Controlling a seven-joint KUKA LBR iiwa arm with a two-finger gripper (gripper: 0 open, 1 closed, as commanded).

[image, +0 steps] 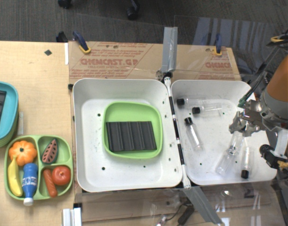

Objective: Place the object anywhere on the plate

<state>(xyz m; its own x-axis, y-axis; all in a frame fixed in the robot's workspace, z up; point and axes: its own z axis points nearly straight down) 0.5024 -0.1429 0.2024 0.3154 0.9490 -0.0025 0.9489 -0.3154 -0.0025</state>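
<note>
Two white bins [83, 126] on the desk [31, 79] — one green plate [132, 111] bearing one dark ridged block [131, 136] in the left, and about five clear tubes [193, 132] with black caps in the right — overlapping ones blur the count.

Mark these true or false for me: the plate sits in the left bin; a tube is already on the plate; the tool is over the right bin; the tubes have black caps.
1. The green plate sits in the left bin: true.
2. A tube lies on the plate: false; only a dark ridged insert is on it.
3. The tool is over the right bin: true.
4. The clear tubes have white caps: false; black.
</note>
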